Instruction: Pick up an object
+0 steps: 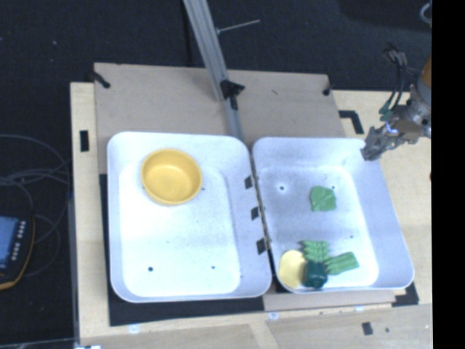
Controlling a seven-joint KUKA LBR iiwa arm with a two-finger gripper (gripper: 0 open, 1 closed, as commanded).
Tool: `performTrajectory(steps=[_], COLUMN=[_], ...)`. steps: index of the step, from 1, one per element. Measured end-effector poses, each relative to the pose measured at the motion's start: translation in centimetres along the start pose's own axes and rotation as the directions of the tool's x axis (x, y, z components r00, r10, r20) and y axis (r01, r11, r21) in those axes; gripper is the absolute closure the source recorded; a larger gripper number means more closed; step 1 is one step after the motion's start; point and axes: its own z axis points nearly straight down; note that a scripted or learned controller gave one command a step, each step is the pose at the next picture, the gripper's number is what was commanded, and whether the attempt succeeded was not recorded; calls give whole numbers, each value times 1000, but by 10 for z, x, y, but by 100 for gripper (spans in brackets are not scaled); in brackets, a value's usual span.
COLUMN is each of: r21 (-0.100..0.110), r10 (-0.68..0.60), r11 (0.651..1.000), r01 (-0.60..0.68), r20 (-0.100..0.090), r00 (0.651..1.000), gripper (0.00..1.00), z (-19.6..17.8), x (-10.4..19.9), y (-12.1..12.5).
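The two-finger gripper hung at the upper right corner of the right shallow white plastic bin, just over that bin's rim, with the grey wrist of the arm rising behind it toward the right edge of the view. Whether it was released or clenched could not be told; the tip was small and dark against the bench, and no object showed in it.

Below and to the left of the gripper, well apart from it, a small flat pale-green piece with a ragged outline lay on the floor of the same bin. Farther down from the gripper, near the bin's lower rim, a cluster of things sat together: a green ribbed toy with leaf-like ridges, a light-green oblong block touching it on the right, a dark teal rounded object just under the ribbed toy, and a pale yellow round disc-like piece touching the teal object's left side.

Far to the left of the gripper, across the divide between the bins, a yellow round plastic bowl stood upright in the upper part of the left shallow white plastic bin. A grey metal rail ran slantwise from the top of the view down toward the gap between the bins.
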Motion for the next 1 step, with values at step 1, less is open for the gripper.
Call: performTrajectory(steps=[1], r21=[1], r10=[-3], r11=[1000], r01=[3], r20=[0], r00=[1000], gripper=[100], z=[8], x=[61], y=[3])
